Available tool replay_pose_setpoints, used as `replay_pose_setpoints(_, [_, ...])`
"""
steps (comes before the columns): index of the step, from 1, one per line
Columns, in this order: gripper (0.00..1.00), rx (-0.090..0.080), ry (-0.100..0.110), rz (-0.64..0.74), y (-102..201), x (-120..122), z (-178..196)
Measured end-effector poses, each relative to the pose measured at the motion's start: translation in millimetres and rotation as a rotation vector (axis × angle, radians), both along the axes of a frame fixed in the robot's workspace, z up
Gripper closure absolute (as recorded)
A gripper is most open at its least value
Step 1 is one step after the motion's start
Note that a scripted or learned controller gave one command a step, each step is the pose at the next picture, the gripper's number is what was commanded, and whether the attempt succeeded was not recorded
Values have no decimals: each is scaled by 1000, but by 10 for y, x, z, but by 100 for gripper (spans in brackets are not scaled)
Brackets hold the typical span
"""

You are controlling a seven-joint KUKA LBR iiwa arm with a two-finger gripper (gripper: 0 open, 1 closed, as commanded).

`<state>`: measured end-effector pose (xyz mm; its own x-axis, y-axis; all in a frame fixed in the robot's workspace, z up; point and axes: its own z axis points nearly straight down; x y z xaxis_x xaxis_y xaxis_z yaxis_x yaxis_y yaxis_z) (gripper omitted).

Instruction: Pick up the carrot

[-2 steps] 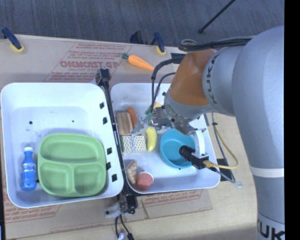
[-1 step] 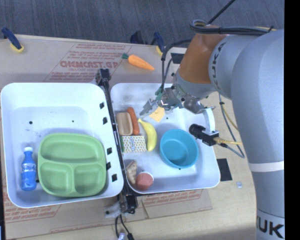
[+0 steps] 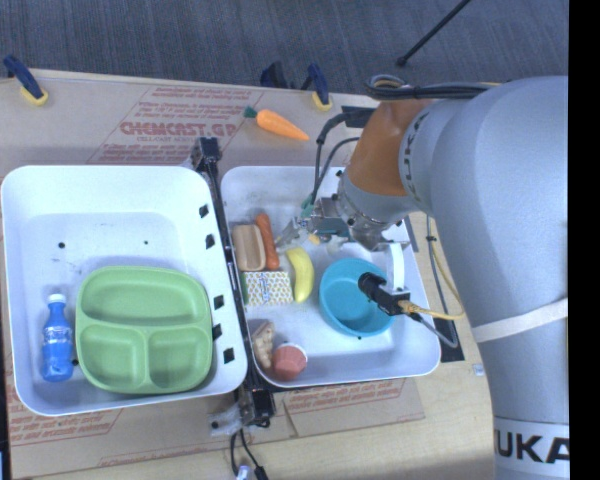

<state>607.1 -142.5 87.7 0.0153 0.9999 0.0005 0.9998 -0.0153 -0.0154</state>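
Observation:
The carrot (image 3: 280, 125), orange with a green stub at its left end, lies on the brown cardboard just beyond the far rim of the right bin (image 3: 420, 360), outside both bins. My gripper (image 3: 308, 224) hangs low inside the right bin, well nearer the camera than the carrot, just above the yellow banana (image 3: 300, 274) and right of the hot dog (image 3: 253, 245). The grey wrist and its orange band cover much of the gripper. Nothing shows in its grasp.
The right bin also holds a blue bowl (image 3: 352, 298), a yellowish patterned block (image 3: 268, 288), a reddish round item (image 3: 289, 360) and a brown piece (image 3: 262, 338). The left bin (image 3: 20, 208) holds a green divided plate (image 3: 145, 330) and a blue bottle (image 3: 56, 336). Clamps sit along the cardboard's far edge.

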Motion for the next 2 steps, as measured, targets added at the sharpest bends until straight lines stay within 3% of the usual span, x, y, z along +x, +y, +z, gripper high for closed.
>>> replay_pose_setpoints(1, [0, -4, -14, 29, -361, -196, 1218])
replay_pose_setpoints(2, [0, 1, -5, -5, 86, 225, 25])
